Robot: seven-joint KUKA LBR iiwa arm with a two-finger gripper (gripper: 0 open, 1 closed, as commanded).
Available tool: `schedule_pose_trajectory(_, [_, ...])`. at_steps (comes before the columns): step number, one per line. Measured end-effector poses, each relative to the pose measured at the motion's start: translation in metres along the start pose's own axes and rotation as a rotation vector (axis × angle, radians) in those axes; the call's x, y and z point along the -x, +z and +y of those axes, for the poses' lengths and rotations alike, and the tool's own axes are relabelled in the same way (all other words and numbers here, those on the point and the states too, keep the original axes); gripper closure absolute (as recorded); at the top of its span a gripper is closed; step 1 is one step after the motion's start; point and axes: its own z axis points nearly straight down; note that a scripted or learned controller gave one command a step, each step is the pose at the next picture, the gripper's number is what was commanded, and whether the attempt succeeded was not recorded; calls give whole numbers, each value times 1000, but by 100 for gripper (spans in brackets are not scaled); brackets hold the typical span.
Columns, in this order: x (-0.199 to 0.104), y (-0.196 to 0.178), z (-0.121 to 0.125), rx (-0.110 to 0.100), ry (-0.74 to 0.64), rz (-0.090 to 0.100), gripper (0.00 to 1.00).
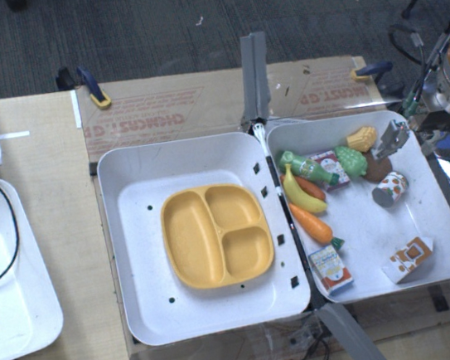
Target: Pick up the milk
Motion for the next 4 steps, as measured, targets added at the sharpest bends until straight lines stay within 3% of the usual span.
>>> schedule_pose_trajectory(1, [57,83,-70,1,22,1,0])
schedule_pose_trajectory(2, [62,90,-78,3,-213,0,0])
schedule_pose_trajectory(3, [38,177,-78,3,-524,1,0])
schedule_pose_trajectory(4, [38,168,-78,5,-520,0,100])
